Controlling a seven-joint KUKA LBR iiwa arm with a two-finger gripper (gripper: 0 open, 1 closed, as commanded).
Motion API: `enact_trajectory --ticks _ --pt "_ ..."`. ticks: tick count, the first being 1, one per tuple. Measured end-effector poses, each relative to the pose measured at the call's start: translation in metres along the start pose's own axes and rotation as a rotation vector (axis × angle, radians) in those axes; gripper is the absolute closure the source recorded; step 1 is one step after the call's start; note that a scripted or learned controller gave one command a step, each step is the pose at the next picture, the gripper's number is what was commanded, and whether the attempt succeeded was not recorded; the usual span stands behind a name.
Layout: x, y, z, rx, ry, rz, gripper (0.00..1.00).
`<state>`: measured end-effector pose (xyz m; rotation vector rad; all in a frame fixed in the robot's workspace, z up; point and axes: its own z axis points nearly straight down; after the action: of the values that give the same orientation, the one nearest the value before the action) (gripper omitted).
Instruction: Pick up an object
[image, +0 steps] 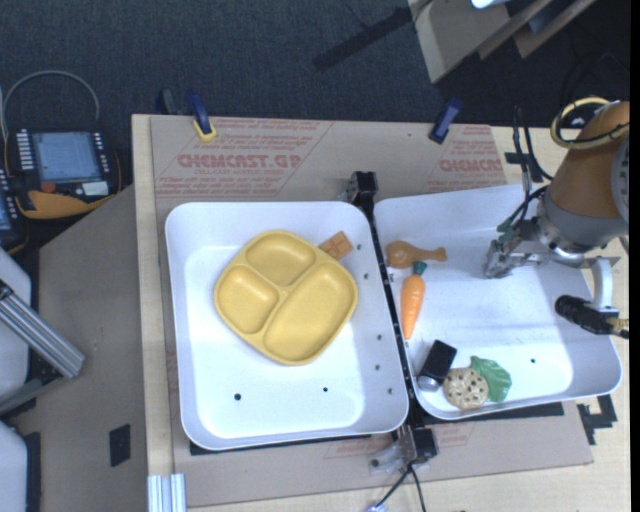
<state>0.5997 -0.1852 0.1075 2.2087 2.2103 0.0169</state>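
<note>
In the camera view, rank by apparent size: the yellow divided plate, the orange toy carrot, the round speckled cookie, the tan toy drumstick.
1. Yellow divided plate, by far the largest.
2. Orange toy carrot.
3. Tan toy drumstick and round speckled cookie look too alike to rank; the cookie also lies nearer the camera.

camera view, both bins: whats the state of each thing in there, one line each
yellow divided plate: flat in the left bin, right way up
small orange-brown piece: at the plate's upper right edge
drumstick: lying in the right bin
carrot: lying flat, green end toward the drumstick
black block: lying above the cookie
cookie: flat beside the green leaf
gripper: low over the right bin, holding nothing visible
</note>
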Motion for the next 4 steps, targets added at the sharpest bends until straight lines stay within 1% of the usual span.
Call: enact_trajectory --ticks 1,2,3,4 --pt "0.008 0.009 -0.055 0.012 0.002 -0.002 1.00" --pt "0.004 0.014 -0.120 0.009 0.000 -0.001 1.00" --pt "0.004 0.016 -0.172 0.011 0.001 -0.001 1.00" --pt "0.050 0.023 -0.156 0.022 0.007 -0.004 1.00"
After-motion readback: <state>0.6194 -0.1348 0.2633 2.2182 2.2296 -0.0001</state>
